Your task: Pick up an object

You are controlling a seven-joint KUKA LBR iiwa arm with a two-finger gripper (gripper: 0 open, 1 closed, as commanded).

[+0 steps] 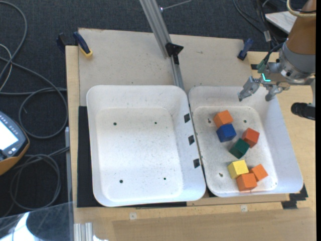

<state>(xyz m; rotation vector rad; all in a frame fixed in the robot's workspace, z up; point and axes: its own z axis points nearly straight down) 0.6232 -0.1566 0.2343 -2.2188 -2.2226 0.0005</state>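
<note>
- The end effector (259, 90) hung above the far rim of the right bin (281, 134), its two fingers spread wide with nothing between them.
- The blocks lay in the right bin, in two loose clusters: an orange block (223, 118), a blue block (226, 132), a red-orange block (251, 136) and a green block (239, 147) toward the middle; a yellow block (237, 168) with two more orange blocks (252, 177) nearer the front rim.
- The far orange block looked the best target: it sat closest to the end effector and had open floor on its far and left sides.
- A good grasp would likely need the fingers brought down straddling that block across its free faces, since the blue block sat just beside its near side and could catch a finger.
- Descending squarely and low enough before closing seemed important; a cube gripped near its top edge may slip.
- The left bin (100, 104) on the worktop (125, 54) played no part.
</note>
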